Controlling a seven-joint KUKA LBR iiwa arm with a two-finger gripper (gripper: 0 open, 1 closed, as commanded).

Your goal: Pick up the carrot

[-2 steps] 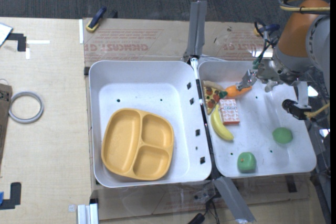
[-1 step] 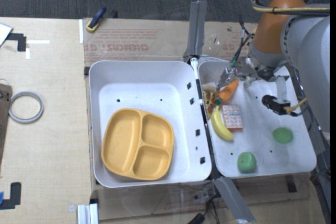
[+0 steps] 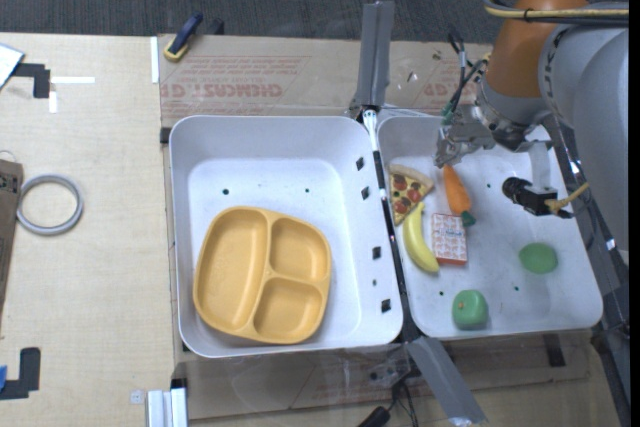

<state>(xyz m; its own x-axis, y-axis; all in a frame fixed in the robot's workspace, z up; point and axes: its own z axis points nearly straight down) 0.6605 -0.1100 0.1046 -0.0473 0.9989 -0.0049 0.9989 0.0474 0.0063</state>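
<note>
My end effector [image 3: 452, 151] hangs just above the top end of the carrot [image 3: 456, 191], which lies in the right bin [image 3: 560, 315] at the frame's right, beside the pizza slice [image 3: 407, 192], unlifted, the whole pickup left.

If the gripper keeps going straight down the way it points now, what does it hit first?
Most likely the carrot: the gripper sits just above its upper end in the right bin. Depth is unclear from this slanted view, so it could land on the bin floor beside it.

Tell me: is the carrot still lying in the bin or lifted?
Apparently lying in the right bin: the carrot rests beside the pizza slice, gripper at its top end.
</note>
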